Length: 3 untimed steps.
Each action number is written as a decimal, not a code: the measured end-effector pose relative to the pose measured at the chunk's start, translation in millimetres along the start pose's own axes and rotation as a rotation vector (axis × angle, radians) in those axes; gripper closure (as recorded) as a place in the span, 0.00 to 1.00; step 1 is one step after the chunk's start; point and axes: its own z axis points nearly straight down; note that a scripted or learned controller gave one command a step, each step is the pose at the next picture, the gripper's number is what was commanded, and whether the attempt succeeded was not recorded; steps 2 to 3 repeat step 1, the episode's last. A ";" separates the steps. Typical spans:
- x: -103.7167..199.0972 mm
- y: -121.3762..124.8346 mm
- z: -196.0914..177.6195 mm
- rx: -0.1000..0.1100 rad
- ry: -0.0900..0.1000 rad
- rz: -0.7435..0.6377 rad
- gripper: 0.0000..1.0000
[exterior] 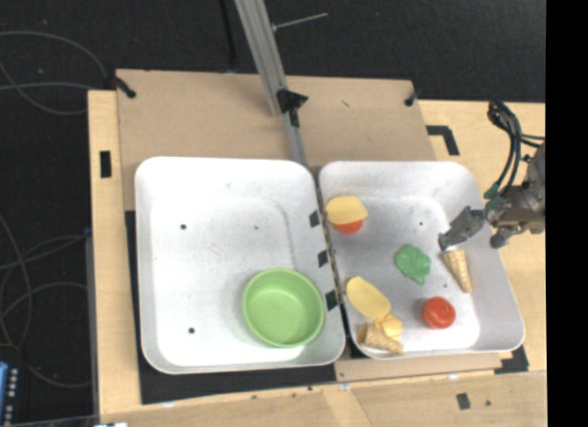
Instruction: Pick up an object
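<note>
We hover our gripper (pixel 457 237) at the right bin's (pixel 386 177) right edge, just above the tan ridged plastic cone (pixel 458 270), though we cannot tell its grip state.

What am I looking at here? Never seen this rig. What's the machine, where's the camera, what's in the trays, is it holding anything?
One fixed camera looks down at a slant on a bench with two shallow white bins. The left bin holds a green bowl. The right bin holds a yellow and orange toy, a green piece, a red ball-like toy, a tan cone, a yellow oval piece and a yellow chunk by the front wall. The machine is a robot arm reaching in from the right; its two-finger gripper sits just above the cone, at that bin's right side. Nothing is visibly between its fingers, so I would not call anything held.
</note>
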 end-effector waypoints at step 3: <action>-0.1 0.0 0.0 0.000 0.000 0.002 0.00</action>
